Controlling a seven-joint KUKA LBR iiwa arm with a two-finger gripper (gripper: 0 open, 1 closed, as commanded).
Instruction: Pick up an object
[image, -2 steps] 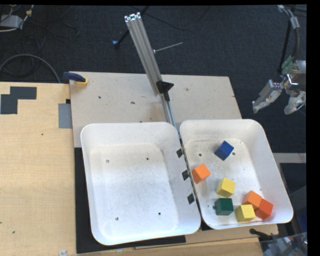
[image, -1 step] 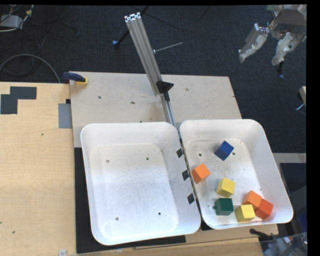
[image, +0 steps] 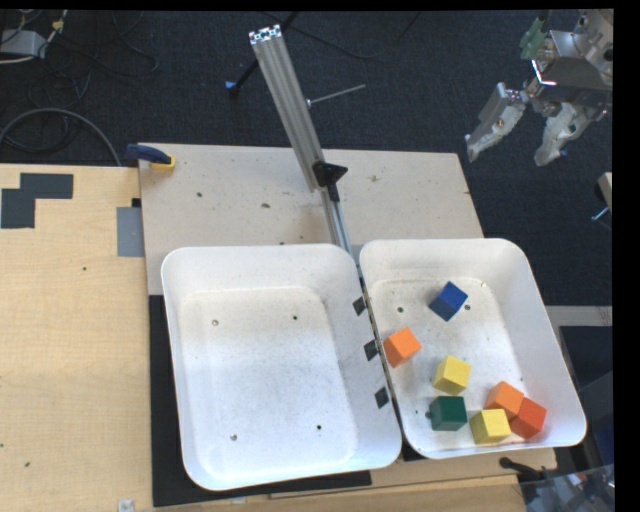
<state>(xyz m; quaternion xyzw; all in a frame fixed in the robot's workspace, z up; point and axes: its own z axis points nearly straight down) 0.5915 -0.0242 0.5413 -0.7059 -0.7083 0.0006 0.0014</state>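
My gripper hangs at the top right, well above and behind the right bin, with its two fingers spread open and nothing between them. In the right bin lie several cubes: a blue cube, an orange cube, a yellow cube, a dark green cube, a second yellow cube, and two orange-red cubes near the bin's front right corner.
The left bin sits beside the right one. An aluminium post slants up from between the bins. A wooden bench top lies at the left, with a blue and yellow tool near its back.
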